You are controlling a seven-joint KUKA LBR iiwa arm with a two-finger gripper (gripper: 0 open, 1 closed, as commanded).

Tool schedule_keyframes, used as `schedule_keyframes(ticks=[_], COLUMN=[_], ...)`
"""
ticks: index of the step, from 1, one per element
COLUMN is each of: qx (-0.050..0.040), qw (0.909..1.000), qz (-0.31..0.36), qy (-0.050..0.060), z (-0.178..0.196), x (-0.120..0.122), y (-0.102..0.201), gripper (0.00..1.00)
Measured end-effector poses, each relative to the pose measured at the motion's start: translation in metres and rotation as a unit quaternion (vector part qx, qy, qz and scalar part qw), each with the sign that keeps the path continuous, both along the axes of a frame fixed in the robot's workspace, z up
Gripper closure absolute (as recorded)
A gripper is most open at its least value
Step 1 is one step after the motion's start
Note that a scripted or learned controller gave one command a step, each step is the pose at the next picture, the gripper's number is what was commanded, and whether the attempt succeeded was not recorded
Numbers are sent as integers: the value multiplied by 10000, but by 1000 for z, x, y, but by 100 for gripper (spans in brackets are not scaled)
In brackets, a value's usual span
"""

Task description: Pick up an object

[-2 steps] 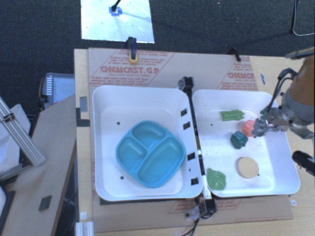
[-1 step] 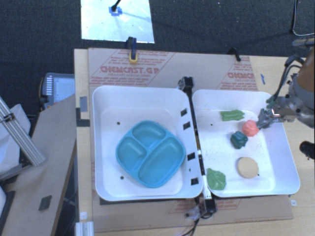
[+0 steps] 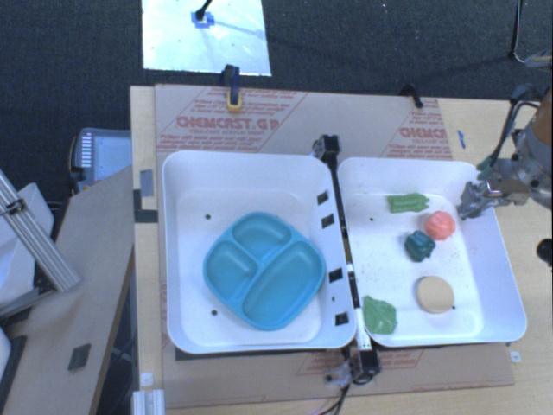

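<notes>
Five small objects (image 3: 420,245) scattered, right bin (image 3: 497,271).

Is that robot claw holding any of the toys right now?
No. The gripper sits at the right bin's far right rim with nothing between its fingers; the nearest toy, the pink ball, lies apart.

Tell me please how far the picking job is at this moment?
Nothing looks picked yet. All five objects lie in the right bin: the green piece, pink ball, teal object, beige disc and green lump. In hand: the pincer is over the bin's right edge, near the pink ball. Left: descend, grasp, lift.
</notes>
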State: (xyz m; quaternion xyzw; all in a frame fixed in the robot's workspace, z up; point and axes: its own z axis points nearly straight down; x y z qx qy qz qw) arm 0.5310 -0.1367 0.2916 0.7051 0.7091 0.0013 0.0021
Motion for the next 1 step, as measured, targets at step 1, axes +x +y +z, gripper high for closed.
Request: schedule_keyframes(ticks=[1], qx=[13], qw=[10000], qz=[17], qy=[14], z=[-17], x=[2], y=[50], gripper=[100])
